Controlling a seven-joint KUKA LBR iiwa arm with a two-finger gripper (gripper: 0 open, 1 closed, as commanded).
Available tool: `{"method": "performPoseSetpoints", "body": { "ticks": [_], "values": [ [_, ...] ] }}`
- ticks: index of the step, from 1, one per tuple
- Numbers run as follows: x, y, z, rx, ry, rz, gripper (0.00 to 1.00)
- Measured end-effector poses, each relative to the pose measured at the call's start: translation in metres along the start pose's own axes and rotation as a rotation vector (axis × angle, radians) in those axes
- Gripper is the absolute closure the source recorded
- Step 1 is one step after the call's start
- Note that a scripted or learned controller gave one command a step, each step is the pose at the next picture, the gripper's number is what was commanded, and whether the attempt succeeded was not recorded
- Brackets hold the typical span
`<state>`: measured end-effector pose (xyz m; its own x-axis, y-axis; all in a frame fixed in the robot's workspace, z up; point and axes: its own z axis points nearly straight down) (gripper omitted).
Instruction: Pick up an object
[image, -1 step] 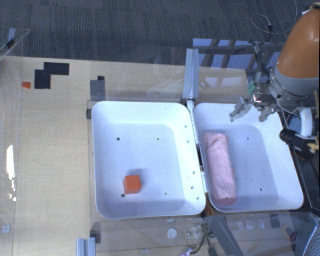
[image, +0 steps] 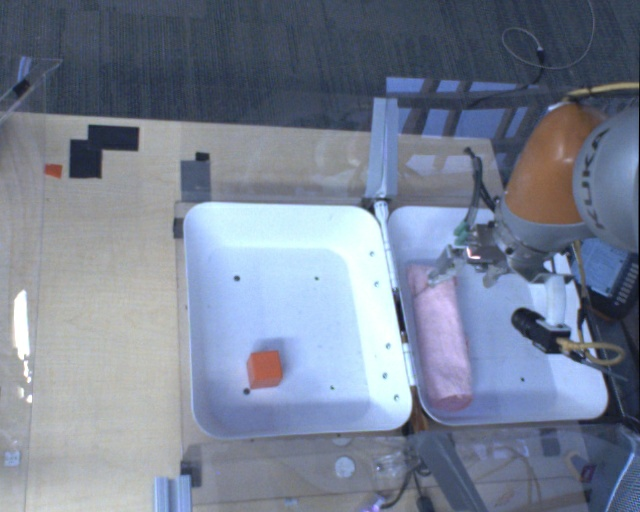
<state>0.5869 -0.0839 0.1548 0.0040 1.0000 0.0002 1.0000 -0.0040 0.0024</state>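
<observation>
The left shallow white plastic bin (image: 283, 230) offers wide open floor; its sole obstacle is a small orange cube (image: 265, 369) near the front left corner. The right white bin (image: 520, 400) is more crowded: a long pink rolled cloth (image: 443, 340) lies along its left wall, and the grey arm with orange band (image: 560, 180) overhangs its rear right. Open floor lies in the centre and front, between cloth and right wall.

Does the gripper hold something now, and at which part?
Cannot be told: the gripper sits at the far end of the pink roll, but no grasp is visible.
</observation>
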Motion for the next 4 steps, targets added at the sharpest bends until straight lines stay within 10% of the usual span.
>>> {"method": "performPoseSetpoints", "body": {
  "ticks": [1,3,4],
  "values": [
    [-0.014,0.029,0.064,-0.012,-0.001,-0.109,0.0],
    [-0.005,0.049,0.063,-0.014,-0.002,-0.182,0.0],
    [-0.002,-0.001,0.063,-0.016,-0.002,-0.219,0.0]
  ]
}}
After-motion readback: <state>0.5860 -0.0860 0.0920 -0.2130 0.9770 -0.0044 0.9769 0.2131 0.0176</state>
